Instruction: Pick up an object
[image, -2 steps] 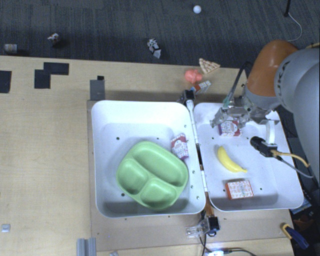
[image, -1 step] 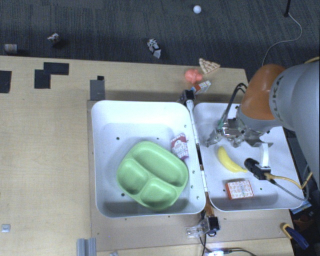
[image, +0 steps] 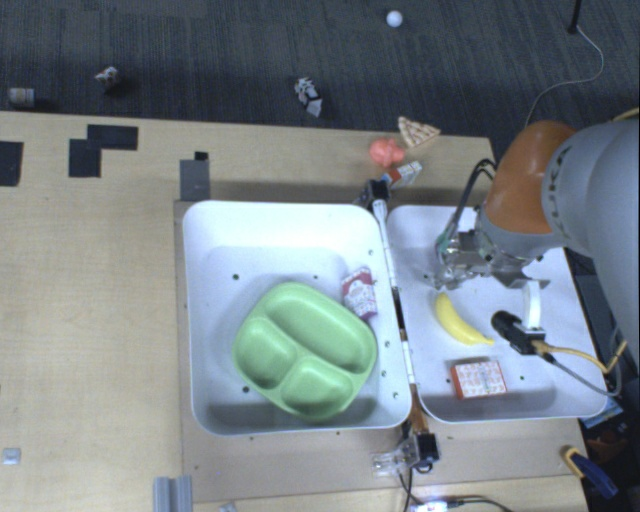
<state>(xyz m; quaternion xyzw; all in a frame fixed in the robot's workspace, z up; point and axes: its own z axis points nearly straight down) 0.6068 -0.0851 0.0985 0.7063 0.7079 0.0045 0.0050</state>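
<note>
I see the gripper (image: 455, 262) low in the right bin (image: 570, 400), just above the banana (image: 458, 320); its grasp I cannot tell.

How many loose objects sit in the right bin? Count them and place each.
2: a banana near the bin's middle and a small red box toward its front. The arm may hide others.
</note>
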